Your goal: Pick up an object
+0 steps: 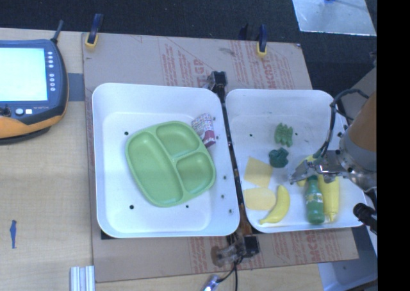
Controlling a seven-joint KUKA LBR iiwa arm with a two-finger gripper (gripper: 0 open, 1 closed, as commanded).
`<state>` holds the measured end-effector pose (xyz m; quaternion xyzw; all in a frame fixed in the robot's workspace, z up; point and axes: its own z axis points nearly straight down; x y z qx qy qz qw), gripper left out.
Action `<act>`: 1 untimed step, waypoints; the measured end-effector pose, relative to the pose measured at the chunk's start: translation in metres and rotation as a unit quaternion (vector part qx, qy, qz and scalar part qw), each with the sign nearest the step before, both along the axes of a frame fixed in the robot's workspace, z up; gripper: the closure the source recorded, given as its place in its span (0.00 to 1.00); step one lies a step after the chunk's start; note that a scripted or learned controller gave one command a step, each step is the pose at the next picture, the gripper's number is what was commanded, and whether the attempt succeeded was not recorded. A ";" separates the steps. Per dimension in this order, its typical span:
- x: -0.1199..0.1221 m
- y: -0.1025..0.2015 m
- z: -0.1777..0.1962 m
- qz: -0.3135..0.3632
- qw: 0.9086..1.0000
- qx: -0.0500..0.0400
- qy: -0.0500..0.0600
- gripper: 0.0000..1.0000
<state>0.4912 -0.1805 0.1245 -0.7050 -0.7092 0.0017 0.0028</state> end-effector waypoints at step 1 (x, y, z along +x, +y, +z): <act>0.053 0.053 -0.033 0.001 1.000 -0.001 -0.001 0.00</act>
